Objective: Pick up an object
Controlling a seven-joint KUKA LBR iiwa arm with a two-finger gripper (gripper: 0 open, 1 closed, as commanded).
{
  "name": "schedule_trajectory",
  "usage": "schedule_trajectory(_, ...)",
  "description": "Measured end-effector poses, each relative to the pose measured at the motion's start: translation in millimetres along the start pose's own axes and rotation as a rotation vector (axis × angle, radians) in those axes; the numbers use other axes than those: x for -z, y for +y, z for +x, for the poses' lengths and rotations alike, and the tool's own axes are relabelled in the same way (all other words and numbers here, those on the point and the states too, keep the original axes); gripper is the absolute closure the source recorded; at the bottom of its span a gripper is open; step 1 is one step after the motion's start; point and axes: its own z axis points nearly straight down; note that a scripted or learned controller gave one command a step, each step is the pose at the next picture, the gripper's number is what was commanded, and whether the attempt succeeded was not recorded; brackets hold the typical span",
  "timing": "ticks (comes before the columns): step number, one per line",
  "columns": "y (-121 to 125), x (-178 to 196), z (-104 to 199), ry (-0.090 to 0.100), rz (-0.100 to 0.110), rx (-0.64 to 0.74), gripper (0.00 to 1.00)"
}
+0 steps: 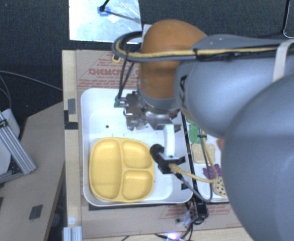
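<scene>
The arm's broad grey link [257,119] sits closest to the lens, blurred and filling the right side from top to bottom. Beyond it the orange band [167,49] curves over the wrist, with a yellow cable [187,51] looped across it. Below the band the metal wrist hardware and the hand [137,115] hang over the upper middle of the left bin [99,102]; whether the hand is spread or pressed together cannot be told from here, and nothing is visibly pinched in it.

A yellow divided plate [121,168] lies flat in the lower half of the left bin, close to the bin's near rim. It is roughly a rounded rectangle with its long axis running left to right across the view, tilted slightly. One large compartment takes the left side and two smaller ones are stacked on the right, so the divided end points toward the arm.

Just right of the plate a black fitting [159,159] with a white piece above it hangs from the arm. The right bin [209,197] is mostly hidden by the arm; a few small items, one purple [210,170], show in it. Brown printed cardboard [102,72] lies under both bins on the table [41,149].
</scene>
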Motion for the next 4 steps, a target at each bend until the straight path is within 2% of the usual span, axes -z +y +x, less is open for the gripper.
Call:
schedule_trajectory(1,-41.7,-158.8,4.6,0.0,0.001,-0.002,1.0)
schedule_trajectory(2,-43.2,47.7,-31.9,-0.001,0.003,-0.004,1.0)
schedule_trajectory(3,-29.6,-168.0,-64.6,-0.008,0.03,-0.007,1.0)
schedule_trajectory(4,-45.5,-16.3,-25.2,0.001,0.006,0.003,1.0)
